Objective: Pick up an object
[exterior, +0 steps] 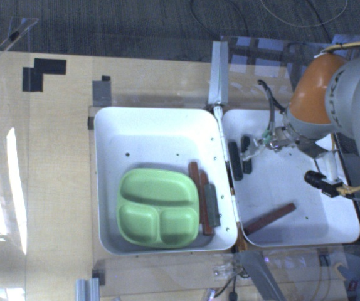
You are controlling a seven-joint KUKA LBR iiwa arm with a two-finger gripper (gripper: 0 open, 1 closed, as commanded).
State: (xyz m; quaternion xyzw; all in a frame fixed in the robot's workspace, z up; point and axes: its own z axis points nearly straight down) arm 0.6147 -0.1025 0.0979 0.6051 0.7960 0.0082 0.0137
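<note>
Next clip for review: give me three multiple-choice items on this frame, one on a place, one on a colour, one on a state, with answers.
1. Where does the divided tray lie?
A. left bin
B. right bin
C. on the bench outside the bins

2. What colour is the divided tray?
A. blue
B. green
C. red

3. How does the brown stick in the right bin stand to the pincer?
A. clamped in it
B. hanging from it
C. lying apart from it on the bin floor

Answers: 1 A, it sits in the left bin. 2 B, it is light green. 3 C, the stick lies nearer the front wall, away from the pincer.
</note>
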